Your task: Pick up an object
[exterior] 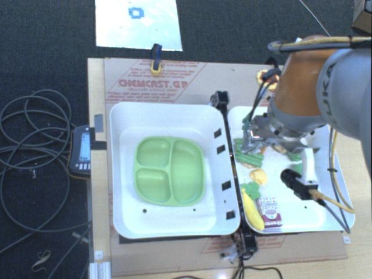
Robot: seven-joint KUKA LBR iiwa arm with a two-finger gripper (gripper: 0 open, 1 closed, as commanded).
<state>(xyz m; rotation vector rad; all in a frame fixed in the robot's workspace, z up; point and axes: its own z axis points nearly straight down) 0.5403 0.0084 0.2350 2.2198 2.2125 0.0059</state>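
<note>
My gripper [251,139] hangs low over the left part of the right bin [325,220], reaching in under the grey and orange arm [308,86]. Right below it lie green toy pieces [247,154], and it seems to touch or nearly touch them. A small yellow piece [257,175] sits just in front of them. A green leafy piece [251,189], a yellow banana [251,209] and a red and white packet [270,211] lie at the bin's near left corner. The arm hides the back of this bin.
The left bin [125,156] holds a light green divided plate [170,171]. A black divider with clips [228,156] runs between the bins. A black part on a cable [297,185] hangs over the right bin. A white sheet [137,15] lies beyond the bench.
</note>
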